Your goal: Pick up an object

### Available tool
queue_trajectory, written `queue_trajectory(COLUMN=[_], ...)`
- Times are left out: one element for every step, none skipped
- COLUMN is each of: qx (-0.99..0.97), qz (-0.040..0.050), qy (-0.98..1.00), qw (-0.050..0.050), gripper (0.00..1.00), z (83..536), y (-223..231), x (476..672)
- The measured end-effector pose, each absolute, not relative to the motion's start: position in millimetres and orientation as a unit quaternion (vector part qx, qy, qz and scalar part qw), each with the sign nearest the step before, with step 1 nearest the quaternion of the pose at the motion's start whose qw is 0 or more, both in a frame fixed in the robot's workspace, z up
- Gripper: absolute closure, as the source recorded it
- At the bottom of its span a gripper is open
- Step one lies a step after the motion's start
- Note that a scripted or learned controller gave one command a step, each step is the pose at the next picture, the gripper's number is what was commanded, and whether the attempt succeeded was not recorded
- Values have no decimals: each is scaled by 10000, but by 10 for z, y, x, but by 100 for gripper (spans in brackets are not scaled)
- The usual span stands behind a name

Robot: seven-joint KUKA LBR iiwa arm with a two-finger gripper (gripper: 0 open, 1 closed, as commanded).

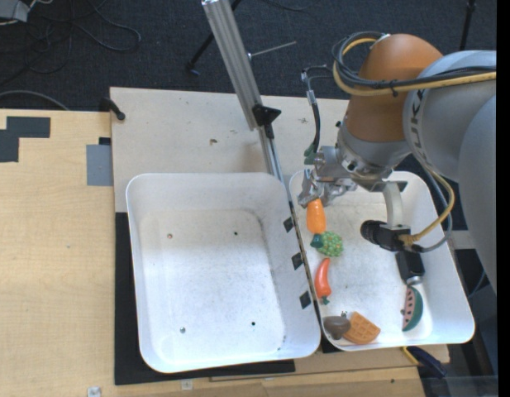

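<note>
My gripper [315, 190] sits centre-right of frame, in the right bin [453, 325], just above the carrot [316, 217]. Jaws appear parted, nothing between them. Step: approach, likely. Next: drop straight onto the carrot, close, lift clear of broccoli [328, 243].

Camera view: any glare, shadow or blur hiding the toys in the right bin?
Camera view: even lighting, no glare; mild softness overall. The carrot, broccoli and watermelon slice read clearly. The arm casts soft shadow and covers the right bin at its upper part.
</note>
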State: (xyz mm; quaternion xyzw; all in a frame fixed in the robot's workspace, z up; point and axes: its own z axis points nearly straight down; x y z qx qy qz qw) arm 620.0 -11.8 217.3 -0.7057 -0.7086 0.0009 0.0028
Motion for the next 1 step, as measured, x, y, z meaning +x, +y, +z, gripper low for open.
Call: queue_trajectory(qx=[-7057], qz=[2], qy=[-7085], qw=[16], gripper=[100], z=[2110], y=[390], x=[6328])
